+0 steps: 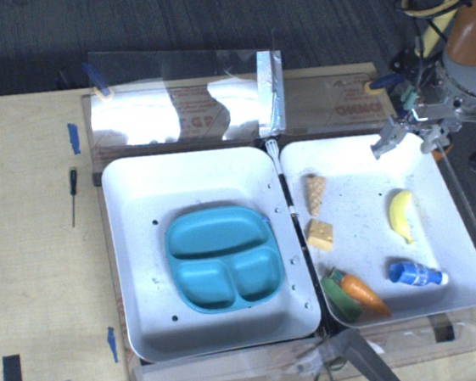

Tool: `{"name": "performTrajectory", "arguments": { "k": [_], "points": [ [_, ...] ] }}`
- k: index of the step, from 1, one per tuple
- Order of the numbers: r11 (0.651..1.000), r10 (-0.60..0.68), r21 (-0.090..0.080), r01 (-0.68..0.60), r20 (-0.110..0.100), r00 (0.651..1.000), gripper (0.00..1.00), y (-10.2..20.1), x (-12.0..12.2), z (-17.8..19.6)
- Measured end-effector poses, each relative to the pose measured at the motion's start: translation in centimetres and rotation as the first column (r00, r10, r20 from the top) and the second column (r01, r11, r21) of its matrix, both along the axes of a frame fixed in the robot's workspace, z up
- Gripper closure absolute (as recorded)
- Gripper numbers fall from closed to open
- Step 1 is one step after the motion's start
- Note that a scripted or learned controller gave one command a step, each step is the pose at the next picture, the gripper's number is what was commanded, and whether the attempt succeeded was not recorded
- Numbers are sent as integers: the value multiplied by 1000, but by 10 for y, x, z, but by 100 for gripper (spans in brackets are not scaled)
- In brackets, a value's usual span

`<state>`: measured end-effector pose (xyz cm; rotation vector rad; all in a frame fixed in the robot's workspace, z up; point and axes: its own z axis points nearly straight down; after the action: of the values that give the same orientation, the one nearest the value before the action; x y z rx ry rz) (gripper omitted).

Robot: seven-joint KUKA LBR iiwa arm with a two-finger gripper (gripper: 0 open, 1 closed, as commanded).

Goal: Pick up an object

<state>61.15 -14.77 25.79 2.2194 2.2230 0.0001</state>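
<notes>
Yellow curved banana (402,215) lying in right bin (470,278), fingers (410,142) spread open, holding nothing

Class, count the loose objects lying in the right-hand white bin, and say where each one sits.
6: tan cone and beige block by the divider, yellow banana right of centre, blue bottle front right, orange carrot overlapping green vegetable front left.

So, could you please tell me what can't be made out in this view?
- End effector: small and blurred over the right bin's far corner; finger state unreadable.
- Green item: partly covered by the carrot, identity unclear.
- Blue bottle: label too small to read.
- Arm: cut off by the right edge.
</notes>
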Motion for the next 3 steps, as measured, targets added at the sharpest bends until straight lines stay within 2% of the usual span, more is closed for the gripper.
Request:
{"name": "performTrajectory", "arguments": {
  "k": [1,2,3],
  "points": [
    [959,-283,0,283,3,959,0,9,-6,53],
    [970,-242,-1,242,-12,970,0,-29,-42,-98],
    [971,-240,0,240,2,971,100,-28,-37,-81]
  ]
}}
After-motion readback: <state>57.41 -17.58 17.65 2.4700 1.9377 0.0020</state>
